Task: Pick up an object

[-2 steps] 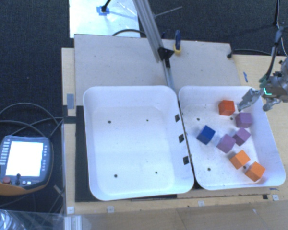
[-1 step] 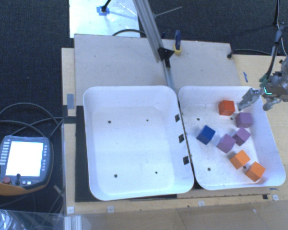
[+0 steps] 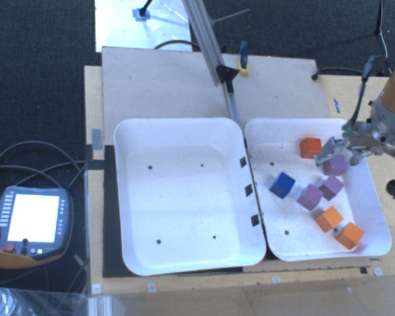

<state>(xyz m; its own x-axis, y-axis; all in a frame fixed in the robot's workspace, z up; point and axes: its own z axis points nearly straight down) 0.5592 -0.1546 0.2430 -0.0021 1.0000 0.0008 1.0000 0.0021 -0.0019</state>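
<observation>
Several small blocks lie in the right bin (image 3: 375, 242). An orange block (image 3: 310, 147) sits near its back, and a purple block (image 3: 335, 166) lies just right of it. My gripper (image 3: 340, 153) reaches in from the right and hangs directly over that purple block, partly covering its top edge. Nearer the bin's middle are a blue block (image 3: 283, 185) and two more purple blocks (image 3: 309, 197) (image 3: 331, 187). Two orange blocks (image 3: 328, 218) (image 3: 349, 234) rest close to the front right corner.
The left bin (image 3: 128, 176) stands beside the right one, the two meeting at a shared rim with black clips (image 3: 249, 189). A slanted metal pole (image 3: 207, 35) crosses behind the bins. A teach pendant (image 3: 29, 226) lies off the bench at left.
</observation>
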